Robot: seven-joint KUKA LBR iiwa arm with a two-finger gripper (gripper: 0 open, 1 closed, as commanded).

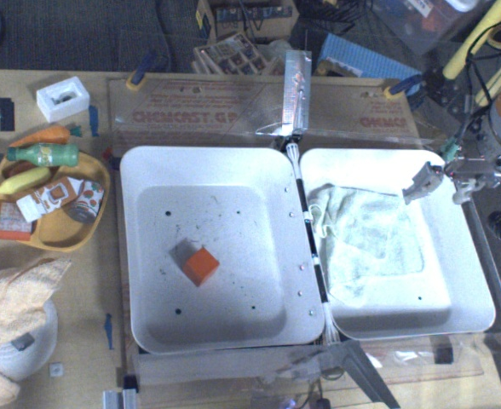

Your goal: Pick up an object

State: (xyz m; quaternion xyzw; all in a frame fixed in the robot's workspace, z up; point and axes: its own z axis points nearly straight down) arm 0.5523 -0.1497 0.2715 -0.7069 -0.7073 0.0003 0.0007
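Nearest, bench front: a metal bracket (353,373) runs under the lower edge of the two bins, at the bottom of the camera view.
Left foreground: a crumpled peach cloth (16,301) lies at the bottom left, partly over a pale bowl (25,348).
Left bin: the left bin (148,177) is a shallow white tray with dark specks scattered over its floor.
Task object: an orange block (202,266) sits on the floor of the left bin, a little below and left of its middle, tilted as a diamond, with a grey shadow touching its upper left side. It lies well apart from the gripper.
Right bin: the right bin (463,305) touches the left bin along a shared seam and holds a crumpled white towel (365,237) that covers its left and middle floor.
Gripper: the gripper (422,182) hovers over the upper right corner of the right bin, just beside the towel's top edge; nothing shows between its fingers, and whether they are spread or closed cannot be told.
Left side: a yellow basket (63,233) beside the left bin holds a green bottle (44,154), a banana and small packets.
Behind the bins: a clear panel with red lettering (199,113) stands along the back, with a small white box (62,98) to its left.
Farthest: cables and a blue pad (361,58) lie on the dark floor.
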